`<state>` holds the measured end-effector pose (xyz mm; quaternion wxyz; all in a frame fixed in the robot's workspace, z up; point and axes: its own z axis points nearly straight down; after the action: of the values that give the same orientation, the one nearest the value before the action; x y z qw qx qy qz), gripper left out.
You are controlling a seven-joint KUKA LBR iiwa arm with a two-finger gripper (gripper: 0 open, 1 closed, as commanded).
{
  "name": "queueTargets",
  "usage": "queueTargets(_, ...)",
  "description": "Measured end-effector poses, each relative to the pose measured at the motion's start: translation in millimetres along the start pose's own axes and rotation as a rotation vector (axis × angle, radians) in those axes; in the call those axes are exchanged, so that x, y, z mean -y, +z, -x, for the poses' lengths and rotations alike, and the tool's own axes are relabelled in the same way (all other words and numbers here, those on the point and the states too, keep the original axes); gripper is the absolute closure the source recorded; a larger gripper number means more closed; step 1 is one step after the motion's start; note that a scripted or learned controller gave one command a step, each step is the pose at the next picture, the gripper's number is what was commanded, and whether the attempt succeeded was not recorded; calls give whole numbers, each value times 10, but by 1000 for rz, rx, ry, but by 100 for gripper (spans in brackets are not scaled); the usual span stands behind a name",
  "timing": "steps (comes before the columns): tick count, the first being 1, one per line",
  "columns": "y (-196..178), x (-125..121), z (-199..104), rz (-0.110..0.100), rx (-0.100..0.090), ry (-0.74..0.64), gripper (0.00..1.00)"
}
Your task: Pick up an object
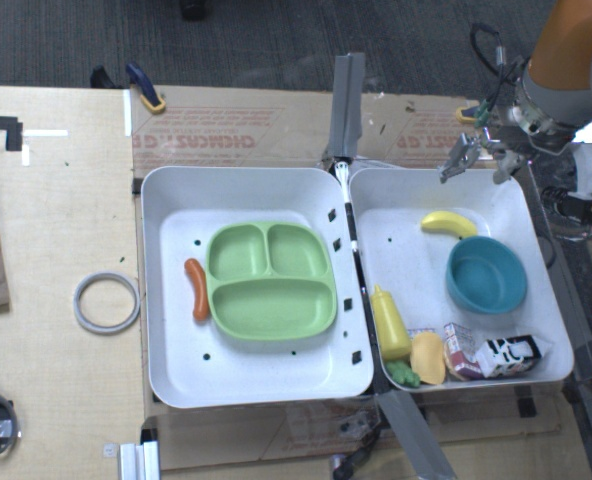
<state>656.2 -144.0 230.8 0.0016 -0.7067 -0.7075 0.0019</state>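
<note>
Camera view
Arm: the grey arm with its orange band (pixel 573 23) is seen entering from the upper right, above the far corner of the right bin.
Gripper (pixel 481 161): it is held above the far rim of the right bin (pixel 546 268), with two fingers (pixel 460 160) spread apart and pointing down; nothing is seen between them.
Banana (pixel 448 224): a yellow banana is laid flat in the far part of the right bin, just below the gripper and apart from it.
Blue bowl (pixel 487 274): it is set upright in the right bin, just beside the banana on the near side.
Yellow bottle (pixel 388 323): it is laid along the left wall of the right bin.
Near edge of right bin: a green item (pixel 402 373), a yellow-orange item (pixel 428 356) and a small carton (pixel 488 353) are grouped together, touching one another.
Left bin (pixel 166 298): a green divided plate (pixel 272 279) is placed in its middle.
Orange carrot (pixel 198 288): it is laid just beside the plate's left edge.
Bench (pixel 46 218): a grey ring (pixel 107 301) is seen left of the left bin, well apart from it.
</note>
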Motion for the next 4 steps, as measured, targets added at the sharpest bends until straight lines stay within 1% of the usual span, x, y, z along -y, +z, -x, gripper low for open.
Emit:
queueTargets(1, 1298, 217, 270, 0, -1, -107, 0)
queueTargets(2, 1386, 161, 236, 2, -1, -32, 0)
queueTargets(3, 1413, 418, -187, 1, 0, -301, 0)
queueTargets(4, 1027, -37, -404, 4, 0, -371, 0)
